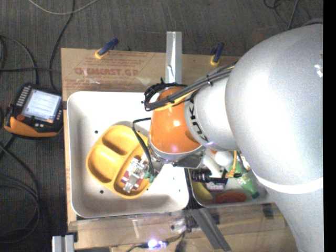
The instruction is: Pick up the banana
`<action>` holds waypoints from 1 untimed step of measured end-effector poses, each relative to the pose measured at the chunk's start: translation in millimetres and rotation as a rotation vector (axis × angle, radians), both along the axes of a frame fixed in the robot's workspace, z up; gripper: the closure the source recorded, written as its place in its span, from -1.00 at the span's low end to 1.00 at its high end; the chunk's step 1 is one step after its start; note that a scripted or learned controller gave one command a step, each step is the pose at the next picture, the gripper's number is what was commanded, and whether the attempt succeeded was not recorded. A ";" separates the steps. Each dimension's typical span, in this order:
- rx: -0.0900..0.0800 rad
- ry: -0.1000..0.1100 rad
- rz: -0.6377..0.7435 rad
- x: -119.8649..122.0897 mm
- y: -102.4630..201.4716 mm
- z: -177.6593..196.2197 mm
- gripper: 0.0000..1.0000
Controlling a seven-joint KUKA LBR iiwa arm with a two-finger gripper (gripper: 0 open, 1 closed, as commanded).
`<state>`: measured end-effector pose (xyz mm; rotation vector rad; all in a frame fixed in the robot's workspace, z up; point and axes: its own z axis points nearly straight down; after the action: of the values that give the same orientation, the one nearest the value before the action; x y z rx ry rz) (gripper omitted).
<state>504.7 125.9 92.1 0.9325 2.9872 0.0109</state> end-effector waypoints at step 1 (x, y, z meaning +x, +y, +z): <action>-0.006 0.018 0.111 24.7 88.1 45.1 -1.00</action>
<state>529.4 214.0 137.2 0.7695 3.0491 -0.0058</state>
